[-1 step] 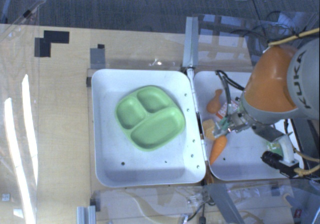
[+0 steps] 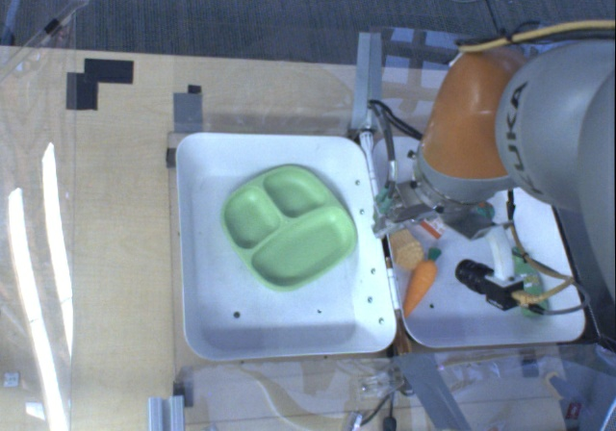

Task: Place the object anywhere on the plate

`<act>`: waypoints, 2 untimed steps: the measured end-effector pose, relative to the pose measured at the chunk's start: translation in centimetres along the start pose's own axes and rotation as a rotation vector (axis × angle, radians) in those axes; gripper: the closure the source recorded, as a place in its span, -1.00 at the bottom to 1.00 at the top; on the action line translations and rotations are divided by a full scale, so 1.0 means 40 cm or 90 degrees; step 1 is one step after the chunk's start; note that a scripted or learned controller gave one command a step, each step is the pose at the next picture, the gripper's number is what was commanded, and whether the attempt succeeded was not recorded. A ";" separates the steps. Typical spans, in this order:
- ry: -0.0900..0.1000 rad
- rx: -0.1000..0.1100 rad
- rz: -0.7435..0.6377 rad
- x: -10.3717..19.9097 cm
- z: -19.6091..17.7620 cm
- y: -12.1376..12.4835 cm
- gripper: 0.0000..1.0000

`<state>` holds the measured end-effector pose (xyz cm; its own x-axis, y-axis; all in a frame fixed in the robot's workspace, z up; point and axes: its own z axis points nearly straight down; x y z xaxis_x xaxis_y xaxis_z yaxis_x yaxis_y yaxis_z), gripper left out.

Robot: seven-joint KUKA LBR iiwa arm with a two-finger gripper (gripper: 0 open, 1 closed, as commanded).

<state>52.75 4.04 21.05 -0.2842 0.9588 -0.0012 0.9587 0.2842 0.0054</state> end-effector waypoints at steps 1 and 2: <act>-0.001 -0.002 0.113 -0.156 -0.212 0.153 1.00; -0.001 -0.001 0.239 -0.224 -0.423 0.281 1.00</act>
<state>65.99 -1.36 38.02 0.0868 0.9962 -0.0004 0.9962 -0.0868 0.0071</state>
